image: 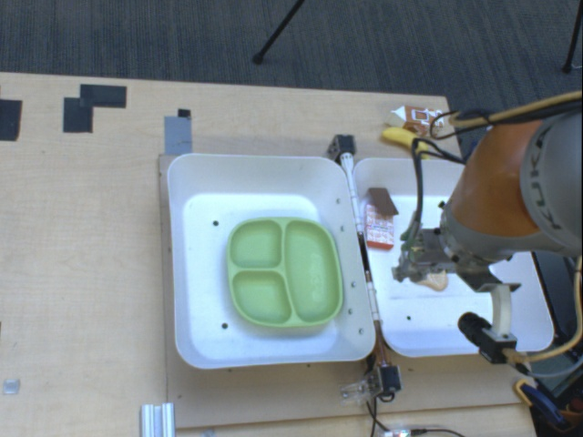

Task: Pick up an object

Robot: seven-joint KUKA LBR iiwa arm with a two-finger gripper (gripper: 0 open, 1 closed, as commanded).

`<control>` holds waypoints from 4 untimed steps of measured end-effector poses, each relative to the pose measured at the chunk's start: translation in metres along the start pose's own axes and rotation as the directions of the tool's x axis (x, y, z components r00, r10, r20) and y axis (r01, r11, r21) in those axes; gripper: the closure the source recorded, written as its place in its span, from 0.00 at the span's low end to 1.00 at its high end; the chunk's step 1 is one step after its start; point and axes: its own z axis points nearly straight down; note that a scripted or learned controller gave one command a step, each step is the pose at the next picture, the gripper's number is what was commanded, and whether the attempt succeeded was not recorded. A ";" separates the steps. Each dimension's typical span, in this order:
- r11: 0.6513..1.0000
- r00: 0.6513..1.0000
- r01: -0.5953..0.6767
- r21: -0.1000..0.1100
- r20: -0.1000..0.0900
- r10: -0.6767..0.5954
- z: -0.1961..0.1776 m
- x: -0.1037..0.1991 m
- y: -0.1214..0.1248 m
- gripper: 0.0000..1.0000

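Note:
My gripper hangs low over the middle of the right bin. A small tan object lies right by its fingertips, partly covered by the wrist. A red and white packet lies near the bin's left wall, with a brown piece just behind it. The grey arm with its orange band covers the bin's right half.
The left bin holds a green divided plate. A rail with a black clamp runs between the bins. A yellow item and a small wrapper lie on the bench behind the right bin. Cables trail at the front.

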 end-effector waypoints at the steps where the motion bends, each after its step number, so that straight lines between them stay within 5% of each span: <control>1: 1.000 1.000 -0.001 0.001 0.001 0.001 0.000 -0.001 0.000 0.00; 2: 1.000 1.000 -0.003 0.004 0.002 0.003 0.079 -0.063 -0.002 0.00; 3: 1.000 1.000 -0.001 0.000 0.000 0.001 0.068 -0.062 0.000 1.00; 4: 1.000 1.000 -0.001 0.000 0.000 0.001 0.068 -0.062 0.000 0.00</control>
